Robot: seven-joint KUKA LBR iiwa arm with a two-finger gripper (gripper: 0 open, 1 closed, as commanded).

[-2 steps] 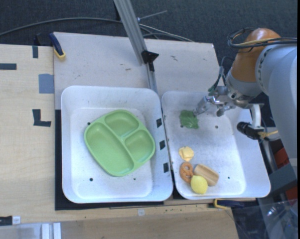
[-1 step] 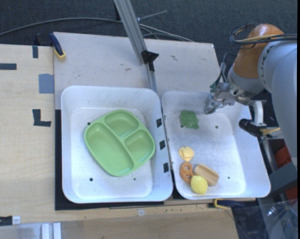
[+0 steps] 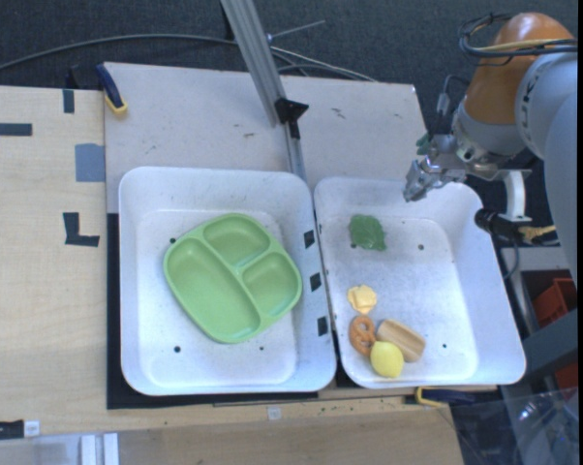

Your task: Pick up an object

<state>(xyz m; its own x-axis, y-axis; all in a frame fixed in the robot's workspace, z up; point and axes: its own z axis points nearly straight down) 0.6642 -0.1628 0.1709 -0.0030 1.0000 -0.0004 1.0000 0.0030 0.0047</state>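
White plastic bins sit side by side on the counter [image 3: 204, 114]; left bin [image 3: 137, 260] holds a green divided plate [image 3: 231, 276], right bin [image 3: 485, 289] holds the pickable stuff. Gripper [image 3: 414, 188] hangs over the far edge of the right bin, near its far-right corner, w/ nothing between its tips; can't tell if it's spread or pressed together, too small & seen end-on. Closest candidate is the green leafy piece [image 3: 367, 232], lying alone on the bin floor, a bit left of and nearer than the gripper, well apart from everything else. Other items cluster at the near side of the bin: yellow piece [image 3: 362, 298], orange pretzel-like ring [image 3: 361, 333], tan block [image 3: 400, 339], yellow lemon [image 3: 386, 359], the last three touching or nearly so. Best bet imo: go for the green piece, since it's isolated & a short reach. It looks flat and soft, so centre over it, come straight down close to the floor before closing, and lift slowly. Risk: tips skid over it or catch only an edge. The near cluster is a worse pick, as neighbours would crowd the approach.
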